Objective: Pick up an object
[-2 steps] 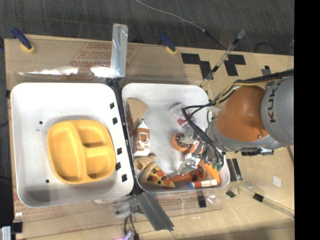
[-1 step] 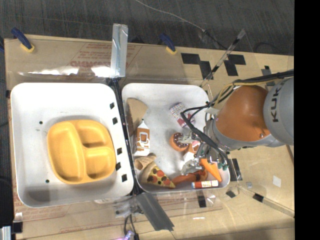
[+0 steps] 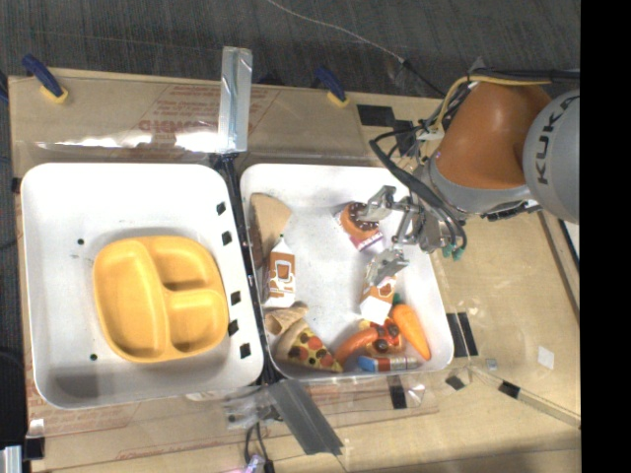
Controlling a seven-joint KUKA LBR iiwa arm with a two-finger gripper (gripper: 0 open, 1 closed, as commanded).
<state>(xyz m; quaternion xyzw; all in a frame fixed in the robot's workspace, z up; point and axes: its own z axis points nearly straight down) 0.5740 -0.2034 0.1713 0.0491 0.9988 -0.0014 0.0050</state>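
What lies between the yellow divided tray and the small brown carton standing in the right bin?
In the camera view, the bins' adjoining walls separate the yellow tray from the carton.

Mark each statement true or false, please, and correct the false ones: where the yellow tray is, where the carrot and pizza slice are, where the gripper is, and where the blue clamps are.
1. The yellow tray lies in the left bin. True.
2. The carrot lies in the left bin. False: it lies in the right bin, near its lower right corner.
3. The gripper is over the right bin. True.
4. The pizza slice rests on the yellow tray. False: it lies in the right bin, near its lower left corner.
5. Two blue clamps sit at the bench's far edge. True.
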